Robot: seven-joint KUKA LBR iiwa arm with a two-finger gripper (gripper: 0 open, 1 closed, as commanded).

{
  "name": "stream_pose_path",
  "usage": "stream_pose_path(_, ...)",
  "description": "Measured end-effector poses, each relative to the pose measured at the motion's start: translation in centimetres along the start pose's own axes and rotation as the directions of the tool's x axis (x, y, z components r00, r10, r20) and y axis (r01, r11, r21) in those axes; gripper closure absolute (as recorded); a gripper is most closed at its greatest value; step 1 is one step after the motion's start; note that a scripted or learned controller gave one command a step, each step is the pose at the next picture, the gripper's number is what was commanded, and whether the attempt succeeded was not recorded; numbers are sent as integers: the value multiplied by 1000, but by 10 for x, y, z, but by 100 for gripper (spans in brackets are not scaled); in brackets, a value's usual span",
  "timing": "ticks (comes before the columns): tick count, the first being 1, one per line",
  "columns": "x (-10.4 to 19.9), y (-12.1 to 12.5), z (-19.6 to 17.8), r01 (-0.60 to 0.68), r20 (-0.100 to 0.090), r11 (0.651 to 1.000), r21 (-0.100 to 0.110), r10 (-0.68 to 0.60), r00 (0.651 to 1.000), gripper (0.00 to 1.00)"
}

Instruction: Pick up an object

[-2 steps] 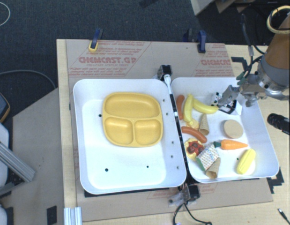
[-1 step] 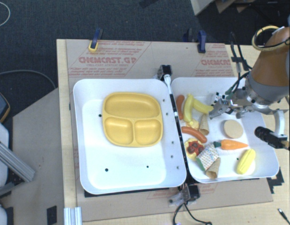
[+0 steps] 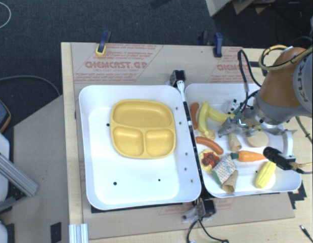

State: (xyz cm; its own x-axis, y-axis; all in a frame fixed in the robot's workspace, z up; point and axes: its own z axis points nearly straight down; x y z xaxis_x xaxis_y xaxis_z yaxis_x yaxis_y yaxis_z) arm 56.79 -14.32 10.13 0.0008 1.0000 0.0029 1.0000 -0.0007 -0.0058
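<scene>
At the near edge of the right-hand shallow white bin (image 3: 293,189) lies a yellow plastic corn cob (image 3: 265,174), tilted, with a waffle-patterned ice-cream cone toy (image 3: 225,172) further left near the bin's front. Just behind those, an orange plastic carrot with a green top (image 3: 249,156) lies crosswise, and left of it sit a red strawberry-like piece (image 3: 210,160) and a reddish-orange sausage (image 3: 209,145). Beyond these a yellow plastic banana (image 3: 211,116) curves beside a second orange sausage-shaped piece (image 3: 195,114) along the bin's left wall.

The gripper (image 3: 236,123) is low in this bin, just right of the banana and above a small beige piece (image 3: 235,143); whether it is parted or closed cannot be told, as the wrist hides it. The grey arm with its orange band (image 3: 282,87) comes in from the right.

The left-hand shallow white bin (image 3: 95,186) bears a yellow three-compartment plastic tray (image 3: 143,128) toward its far half.
</scene>
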Motion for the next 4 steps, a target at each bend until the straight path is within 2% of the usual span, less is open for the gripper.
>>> stream_pose_path(1, 1, 0, 18, 1, 1, 1000, -1, -1, 1000, 0)
stream_pose_path(2, 0, 0, 6, -1, 2, 1000, -5, 1, 1000, 100)
stream_pose_path(3, -1, 1, -37, 1, 5, 1000, -11, -1, 1000, 100)
stream_pose_path(4, -3, 2, -101, 2, 6, 1000, -14, -2, 1000, 100)
